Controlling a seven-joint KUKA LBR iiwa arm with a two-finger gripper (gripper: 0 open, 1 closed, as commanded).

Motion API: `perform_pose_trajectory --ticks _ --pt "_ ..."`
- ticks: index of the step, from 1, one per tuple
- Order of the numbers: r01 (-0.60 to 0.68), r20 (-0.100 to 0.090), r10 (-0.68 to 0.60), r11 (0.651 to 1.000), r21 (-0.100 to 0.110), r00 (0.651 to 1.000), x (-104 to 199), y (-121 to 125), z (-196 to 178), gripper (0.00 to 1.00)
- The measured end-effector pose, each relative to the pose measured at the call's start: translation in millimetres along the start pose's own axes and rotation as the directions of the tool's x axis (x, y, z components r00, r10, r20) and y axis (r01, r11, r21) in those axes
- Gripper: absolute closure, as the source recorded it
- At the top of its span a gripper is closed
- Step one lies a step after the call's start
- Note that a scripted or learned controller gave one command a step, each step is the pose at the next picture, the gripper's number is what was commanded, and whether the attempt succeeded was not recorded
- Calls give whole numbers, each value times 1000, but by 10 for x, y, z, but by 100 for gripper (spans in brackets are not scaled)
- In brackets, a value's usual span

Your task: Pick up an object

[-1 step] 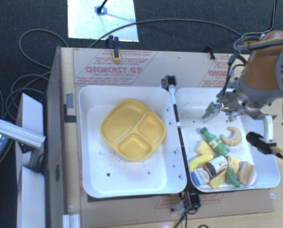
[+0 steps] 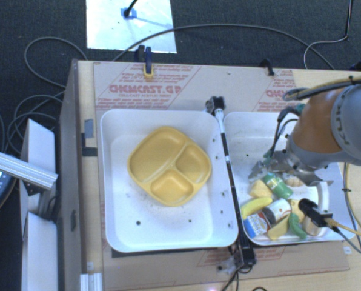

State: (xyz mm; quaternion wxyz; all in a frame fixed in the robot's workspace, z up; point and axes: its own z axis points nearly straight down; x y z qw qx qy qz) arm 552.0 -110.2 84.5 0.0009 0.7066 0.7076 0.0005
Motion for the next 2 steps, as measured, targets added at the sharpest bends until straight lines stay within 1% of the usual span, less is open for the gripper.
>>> perform_pose_trajectory --ticks 1,2 --pt "1 0 -1 1000 -2 1000 0 8 -105 100" --pt "4 -2 -4 1000 -3 1000 883 255 -1012 100"
